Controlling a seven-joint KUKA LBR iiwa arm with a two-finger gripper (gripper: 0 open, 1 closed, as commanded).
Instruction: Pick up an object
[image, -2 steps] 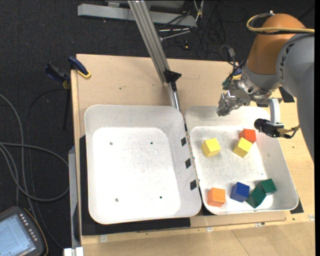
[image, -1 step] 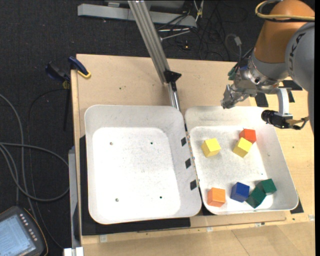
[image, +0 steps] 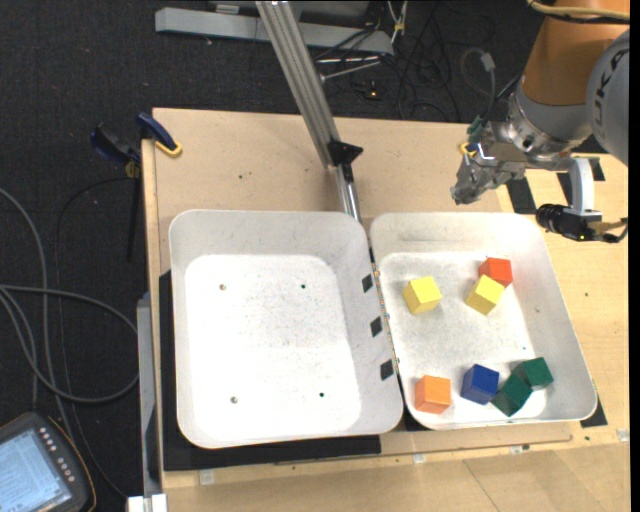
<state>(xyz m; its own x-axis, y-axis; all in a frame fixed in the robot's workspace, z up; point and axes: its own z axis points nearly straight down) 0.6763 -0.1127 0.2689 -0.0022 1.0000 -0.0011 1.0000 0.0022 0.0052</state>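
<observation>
In the right bin the yellow cube lies apart, whereas the second yellow cube touches the red cube, so a descent there risks a jam or slip; the pincer hangs above, its state unreadable.

A wooden bench is seen bearing two white bins side by side: left bin, right bin. A clamp is fixed at its far left corner.

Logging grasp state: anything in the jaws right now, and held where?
Nothing seen held. The gripper hangs above the right bin's far rim, apart from every block.
</observation>
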